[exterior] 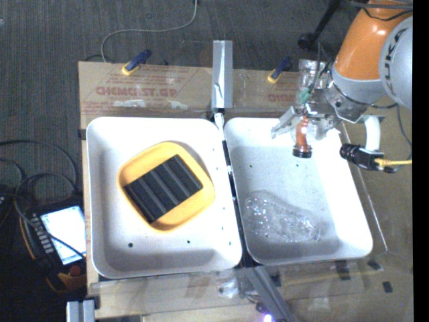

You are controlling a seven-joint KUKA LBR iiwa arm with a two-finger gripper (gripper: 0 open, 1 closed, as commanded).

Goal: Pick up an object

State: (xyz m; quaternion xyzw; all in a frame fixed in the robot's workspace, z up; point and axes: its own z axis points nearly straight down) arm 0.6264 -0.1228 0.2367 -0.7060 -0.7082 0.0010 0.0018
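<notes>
My gripper (303, 134) hangs over the back of the right bin (355, 200), below the orange band of the arm (365, 42). A small copper-brown cylinder with a dark lower end (303, 143) hangs upright between its fingers, lifted off the bin floor. A crumpled clear plastic piece (280, 219) lies on the floor of the right bin towards the front. In the left bin (107, 240) rests a yellow rounded block with a black ribbed top (166, 185).
A grey upright post (222, 72) stands at the back between the two bins. Blue-and-yellow clamps (136, 62) (280, 70) sit on the cardboard backing behind the bins. A black cable plug (358, 154) juts out beside the wrist over the right bin's edge.
</notes>
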